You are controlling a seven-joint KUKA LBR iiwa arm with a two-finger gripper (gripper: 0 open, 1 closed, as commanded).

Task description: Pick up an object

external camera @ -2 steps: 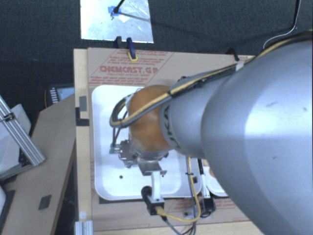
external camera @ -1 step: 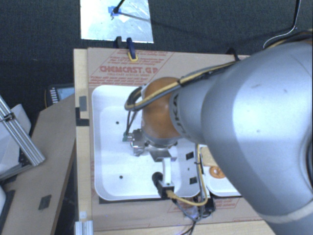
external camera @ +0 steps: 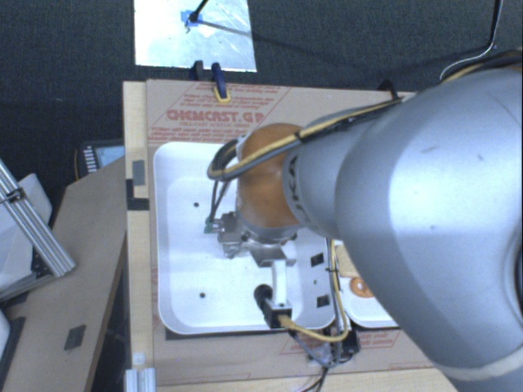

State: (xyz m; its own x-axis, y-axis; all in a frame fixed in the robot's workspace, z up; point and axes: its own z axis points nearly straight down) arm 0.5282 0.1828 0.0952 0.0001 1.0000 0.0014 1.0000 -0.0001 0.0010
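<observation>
- Camera view: the grey arm [external camera: 425, 219] comes in from the right and fills most of the right half of the frame. Its orange band [external camera: 265, 178] sits near the centre, over the left bin [external camera: 184, 251].
- The gripper [external camera: 245, 243] hangs just below the orange band, over the middle-right part of the left bin's floor. The wrist hides most of it from this angle, so I cannot tell whether it is wide, narrow or holding anything.
- A round orange-brown object [external camera: 359, 287] lies in the right bin [external camera: 369, 310] at the lower right of the frame. It peeks out from under the arm, well apart from the gripper.
- Two small dark squares [external camera: 317, 260] sit near the right wall of the left bin, one above the other. They are too small to identify.
- Two tiny dark specks [external camera: 196, 205] mark the left bin's floor — one toward its upper left, one toward its lower left.
- Both bins rest on a cardboard sheet [external camera: 245, 109] with red lettering along its upper part.
- A blue-and-yellow clamp [external camera: 217, 82] grips the cardboard's top edge, at upper centre.
- A shiny silver sheet [external camera: 163, 31] lies on the dark floor at the upper left, just above the clamp.
- A ribbed aluminium bar [external camera: 33, 227] slants across the left edge of the frame, beside the wooden bench [external camera: 90, 243].
</observation>
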